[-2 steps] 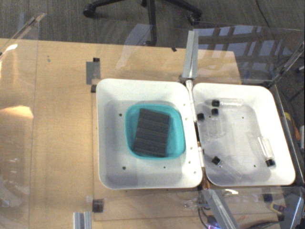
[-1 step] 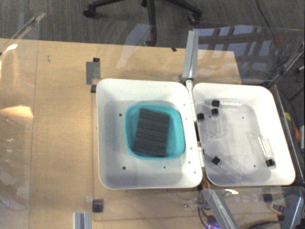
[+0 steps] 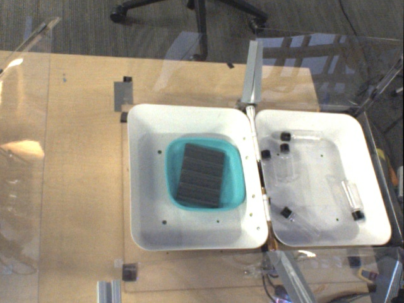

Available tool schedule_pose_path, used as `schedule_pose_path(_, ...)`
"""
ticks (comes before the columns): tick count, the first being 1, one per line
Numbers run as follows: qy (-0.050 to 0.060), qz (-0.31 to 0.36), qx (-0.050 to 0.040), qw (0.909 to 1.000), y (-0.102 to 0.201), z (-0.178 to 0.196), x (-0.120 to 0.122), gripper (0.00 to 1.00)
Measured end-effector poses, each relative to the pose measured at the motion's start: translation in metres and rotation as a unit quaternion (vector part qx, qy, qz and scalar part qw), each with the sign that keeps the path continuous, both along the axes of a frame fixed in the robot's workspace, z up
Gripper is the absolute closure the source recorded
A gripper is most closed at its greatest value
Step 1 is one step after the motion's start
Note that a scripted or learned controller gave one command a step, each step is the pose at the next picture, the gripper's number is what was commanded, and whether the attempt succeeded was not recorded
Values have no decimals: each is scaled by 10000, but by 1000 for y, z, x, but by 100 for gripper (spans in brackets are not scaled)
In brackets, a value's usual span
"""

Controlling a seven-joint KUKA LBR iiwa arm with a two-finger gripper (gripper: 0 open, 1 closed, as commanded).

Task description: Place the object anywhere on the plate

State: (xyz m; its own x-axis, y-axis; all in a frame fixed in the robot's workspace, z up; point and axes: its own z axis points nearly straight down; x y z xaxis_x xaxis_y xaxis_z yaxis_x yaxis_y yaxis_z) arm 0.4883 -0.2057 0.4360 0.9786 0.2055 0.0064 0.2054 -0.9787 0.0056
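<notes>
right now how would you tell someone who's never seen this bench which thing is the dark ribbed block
Find the two white bins side by side and take the left bin. A teal plate sits in its middle, and the dark ribbed block lies on that plate. It is the one dark grey, grooved rectangle; the right bin holds clear vials with small black caps.

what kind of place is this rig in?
Probably a robotics lab or office workspace: a wooden bench carrying two white bins behind clear guard panels, with an office chair base on grey carpet.
</notes>
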Motion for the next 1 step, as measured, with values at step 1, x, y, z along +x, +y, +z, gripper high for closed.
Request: schedule_pose_path(1, 0, 0, -1, 10000, 0, 0, 0, 0)
